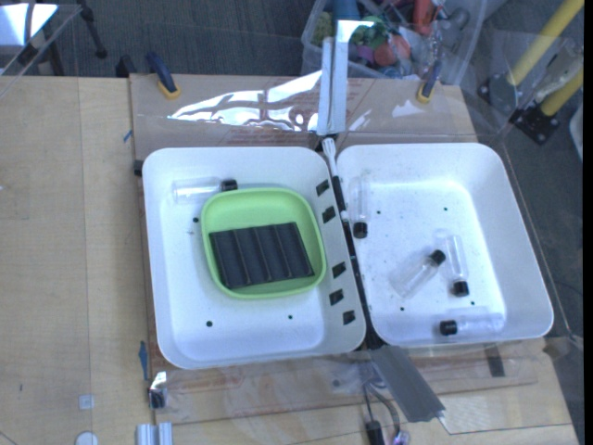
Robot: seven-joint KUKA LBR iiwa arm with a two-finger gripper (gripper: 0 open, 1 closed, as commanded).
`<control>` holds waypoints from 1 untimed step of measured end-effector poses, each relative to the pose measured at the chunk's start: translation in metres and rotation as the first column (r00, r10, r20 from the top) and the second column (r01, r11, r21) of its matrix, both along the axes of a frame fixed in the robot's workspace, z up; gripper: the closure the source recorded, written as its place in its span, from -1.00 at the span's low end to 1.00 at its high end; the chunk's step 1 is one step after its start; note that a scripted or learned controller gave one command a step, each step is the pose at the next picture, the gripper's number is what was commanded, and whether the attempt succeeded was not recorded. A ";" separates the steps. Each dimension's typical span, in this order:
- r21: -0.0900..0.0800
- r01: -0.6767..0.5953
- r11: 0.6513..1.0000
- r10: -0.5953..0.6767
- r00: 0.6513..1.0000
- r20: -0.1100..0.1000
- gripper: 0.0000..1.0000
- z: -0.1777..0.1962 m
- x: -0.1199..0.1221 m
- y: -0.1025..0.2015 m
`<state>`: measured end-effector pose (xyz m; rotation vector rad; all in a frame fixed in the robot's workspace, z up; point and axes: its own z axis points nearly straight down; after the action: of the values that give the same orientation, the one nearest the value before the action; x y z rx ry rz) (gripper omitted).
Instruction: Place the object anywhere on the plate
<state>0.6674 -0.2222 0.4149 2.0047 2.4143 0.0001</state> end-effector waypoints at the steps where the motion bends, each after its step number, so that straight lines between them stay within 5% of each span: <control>1: 0.001 -0.001 1.000 0.001 1.000 -0.001 -1.00 -0.001 0.000 0.001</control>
<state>0.6677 -0.2213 0.4143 2.0043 2.4160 -0.0003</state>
